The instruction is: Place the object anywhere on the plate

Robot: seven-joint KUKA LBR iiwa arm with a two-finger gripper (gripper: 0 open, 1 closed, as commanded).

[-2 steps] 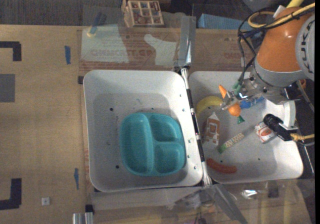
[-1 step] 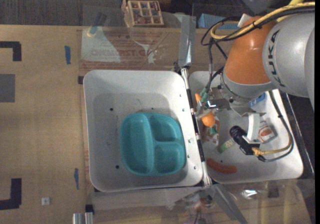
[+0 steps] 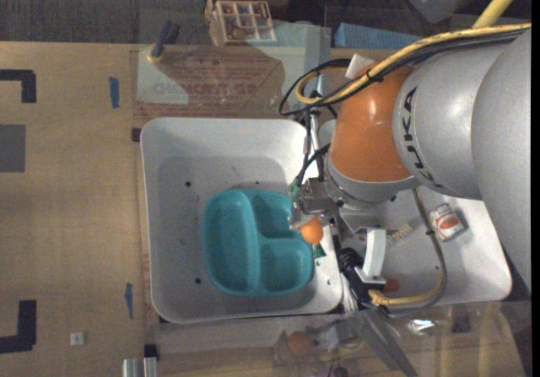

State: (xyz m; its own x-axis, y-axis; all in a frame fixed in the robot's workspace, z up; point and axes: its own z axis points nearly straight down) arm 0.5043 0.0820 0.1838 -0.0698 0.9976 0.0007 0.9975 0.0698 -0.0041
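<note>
Two bins sit side by side on the bench. The left bin holds a divided plate, which lies toward the bin's right wall and near corner. A small round object sits at the plate's right rim, under the hand. The arm covers much of the right bin

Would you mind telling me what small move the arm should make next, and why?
Probably a short shift toward the left of the view, further over the plate. The orange object sits at the gripper, right above the plate's near rim, so a release here might land it on the edge.
</note>
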